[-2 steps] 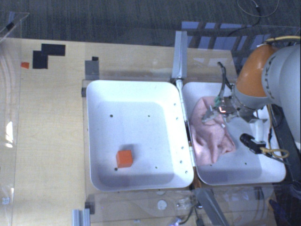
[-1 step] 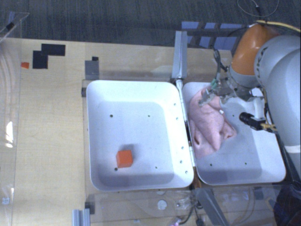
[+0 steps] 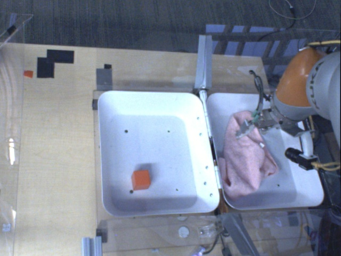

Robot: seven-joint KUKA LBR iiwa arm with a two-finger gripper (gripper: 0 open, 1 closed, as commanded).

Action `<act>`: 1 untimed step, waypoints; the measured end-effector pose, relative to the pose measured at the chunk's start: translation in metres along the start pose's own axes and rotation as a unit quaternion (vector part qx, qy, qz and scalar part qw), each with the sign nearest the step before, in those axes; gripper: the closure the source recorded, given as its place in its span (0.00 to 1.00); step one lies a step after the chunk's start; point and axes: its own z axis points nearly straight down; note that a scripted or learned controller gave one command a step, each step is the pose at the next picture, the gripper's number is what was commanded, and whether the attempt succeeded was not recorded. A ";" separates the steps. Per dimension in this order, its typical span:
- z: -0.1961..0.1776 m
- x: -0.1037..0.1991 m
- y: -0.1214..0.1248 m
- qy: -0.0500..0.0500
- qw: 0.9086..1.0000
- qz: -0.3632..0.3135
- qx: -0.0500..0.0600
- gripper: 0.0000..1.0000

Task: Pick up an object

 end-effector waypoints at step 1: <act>-0.094 0.044 -0.015 0.001 0.997 -0.083 0.000 0.00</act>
